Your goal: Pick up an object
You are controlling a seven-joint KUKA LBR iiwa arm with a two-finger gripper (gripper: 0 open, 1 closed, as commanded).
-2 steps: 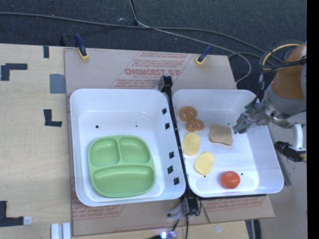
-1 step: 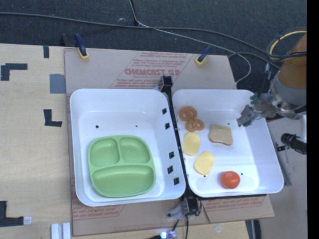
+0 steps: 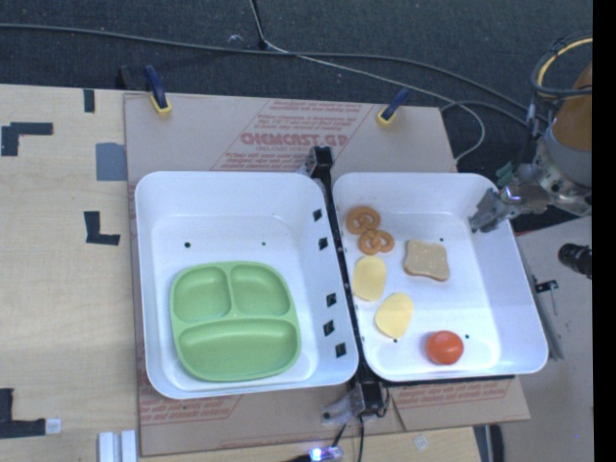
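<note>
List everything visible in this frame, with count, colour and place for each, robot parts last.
bins: 2, white, side by side on the bench
divided plate: 1, green, in the left bin, toward its near side
pretzels: 2, orange-brown, right bin, far-left part beside the divider
bread slice: 1, tan, middle of the right bin
yellow pieces: 2, pale yellow, right bin, near the divider, one below the other
tomato: 1, red, right bin, near edge
clamps: 2, blue and yellow, far edge of the cardboard sheet
cardboard sheet: 1, brown with red print, under the bins
cables: several, black, behind the bench
gripper: 1, grey, over the right bin's far-right rim
</note>
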